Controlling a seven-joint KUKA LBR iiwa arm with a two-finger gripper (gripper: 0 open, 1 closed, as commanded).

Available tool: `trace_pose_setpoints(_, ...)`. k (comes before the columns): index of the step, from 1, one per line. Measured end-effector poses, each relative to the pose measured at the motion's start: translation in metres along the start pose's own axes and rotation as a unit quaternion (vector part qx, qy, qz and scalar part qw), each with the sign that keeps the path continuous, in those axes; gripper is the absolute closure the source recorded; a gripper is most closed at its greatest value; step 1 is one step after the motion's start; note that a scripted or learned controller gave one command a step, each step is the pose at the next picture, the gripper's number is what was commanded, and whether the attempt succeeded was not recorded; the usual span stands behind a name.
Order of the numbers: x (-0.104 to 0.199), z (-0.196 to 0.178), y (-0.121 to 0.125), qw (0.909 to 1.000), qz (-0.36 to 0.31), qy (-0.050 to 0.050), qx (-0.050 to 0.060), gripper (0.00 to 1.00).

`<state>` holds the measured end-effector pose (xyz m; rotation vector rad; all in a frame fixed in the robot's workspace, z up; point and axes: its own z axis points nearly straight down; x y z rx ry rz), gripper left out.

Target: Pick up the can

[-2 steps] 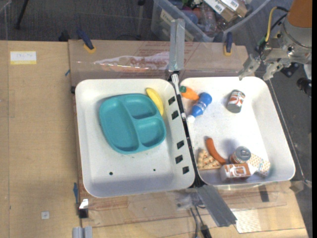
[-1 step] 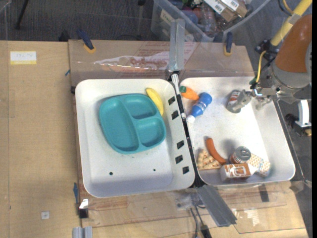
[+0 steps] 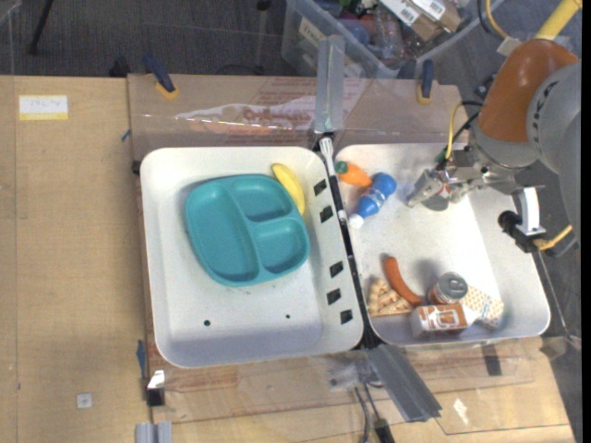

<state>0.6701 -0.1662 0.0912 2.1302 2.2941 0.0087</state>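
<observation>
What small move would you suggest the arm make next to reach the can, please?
Probably travel toward the near edge of the right bin: the gripper hangs over the bin's far part, while the can sits near the front beside the hot dog, apart from it.

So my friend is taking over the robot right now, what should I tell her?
Gripper: hovering over the back of the right bin, nothing between its fingers; whether they are open or shut is unclear.
Can: standing near the front of the right bin, next to the sausage and a small carton. It is well apart from the gripper.
Done: no pickup yet.
Left: bring the gripper forward to the can, close on it, lift it.
</observation>
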Motion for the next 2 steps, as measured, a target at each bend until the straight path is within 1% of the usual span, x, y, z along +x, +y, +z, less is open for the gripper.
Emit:
trace_pose_setpoints(1,-0.001,-0.013,0.001,1.0000,0.000,-0.001,0.000,1.00)
trace_pose_setpoints(2,0.085,-0.096,-0.025,0.9998,0.017,0.002,0.005,1.00)
